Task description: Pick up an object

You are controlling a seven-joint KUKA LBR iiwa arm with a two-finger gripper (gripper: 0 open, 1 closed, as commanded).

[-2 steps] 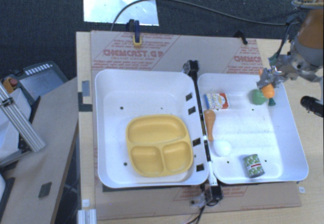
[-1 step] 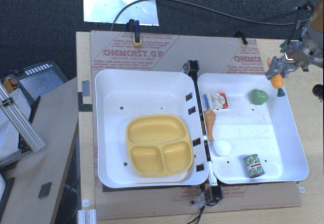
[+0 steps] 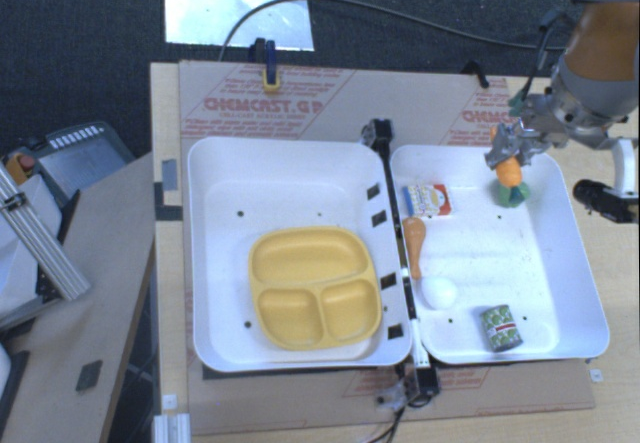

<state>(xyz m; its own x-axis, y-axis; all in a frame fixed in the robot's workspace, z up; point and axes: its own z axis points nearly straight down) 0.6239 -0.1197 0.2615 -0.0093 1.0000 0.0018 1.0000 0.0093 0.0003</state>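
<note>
Looking down at the worktop (image 3: 170,111), you see two shallow white plastic bins side by side on a sheet of printed cardboard (image 3: 300,101). The left bin (image 3: 215,231) carries a smooth yellow divided plate (image 3: 315,286) with three rounded compartments, lying flat.

The right bin (image 3: 560,271) holds a small printed packet (image 3: 426,199) near its upper left. Just below it is a wooden-handled spoon (image 3: 422,266) whose pale rounded bowl points toward the near edge. A short green-labelled can (image 3: 501,327) lies on its side near the lower right corner.

Your jaws (image 3: 508,159) hang over the far right part of the right bin, closed around a toy carrot (image 3: 512,181). Its orange body sits between the fingers and its green top hangs below them, near the bin floor; you cannot tell whether it touches. The grey arm (image 3: 600,51) with its orange band enters from the right.
</note>
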